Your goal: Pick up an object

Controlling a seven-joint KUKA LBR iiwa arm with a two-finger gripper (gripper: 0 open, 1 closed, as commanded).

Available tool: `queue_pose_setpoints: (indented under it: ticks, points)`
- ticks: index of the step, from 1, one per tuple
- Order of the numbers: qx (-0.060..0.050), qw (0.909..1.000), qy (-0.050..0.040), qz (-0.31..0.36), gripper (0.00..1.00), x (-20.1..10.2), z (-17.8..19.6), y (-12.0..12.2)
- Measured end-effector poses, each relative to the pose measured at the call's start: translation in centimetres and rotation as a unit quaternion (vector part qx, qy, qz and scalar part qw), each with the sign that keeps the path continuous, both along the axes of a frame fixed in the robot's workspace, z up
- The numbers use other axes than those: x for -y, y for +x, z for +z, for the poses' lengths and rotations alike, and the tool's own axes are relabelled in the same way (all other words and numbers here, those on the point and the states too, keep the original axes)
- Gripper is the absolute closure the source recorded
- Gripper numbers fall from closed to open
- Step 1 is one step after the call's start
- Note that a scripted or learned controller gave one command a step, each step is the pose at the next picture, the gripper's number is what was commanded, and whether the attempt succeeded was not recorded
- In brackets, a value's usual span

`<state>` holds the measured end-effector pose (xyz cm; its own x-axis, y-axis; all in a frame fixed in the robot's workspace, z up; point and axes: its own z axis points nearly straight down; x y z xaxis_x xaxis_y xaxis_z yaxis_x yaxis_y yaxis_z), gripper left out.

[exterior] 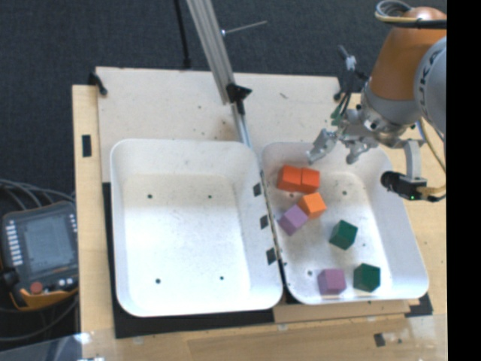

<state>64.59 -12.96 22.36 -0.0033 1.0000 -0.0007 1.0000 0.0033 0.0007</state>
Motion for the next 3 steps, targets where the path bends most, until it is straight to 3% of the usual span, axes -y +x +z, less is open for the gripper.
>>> queue_pose_setpoints:
  ticks: [1, 3]
  points:
    - [0.0, 1.0, -0.0003, 0.0, 0.0, 0.0, 0.0, 0.0]
    - [0.002, 1.0, 0.0006, -0.001, 0.0, 0.5, -9.6, 1.6]
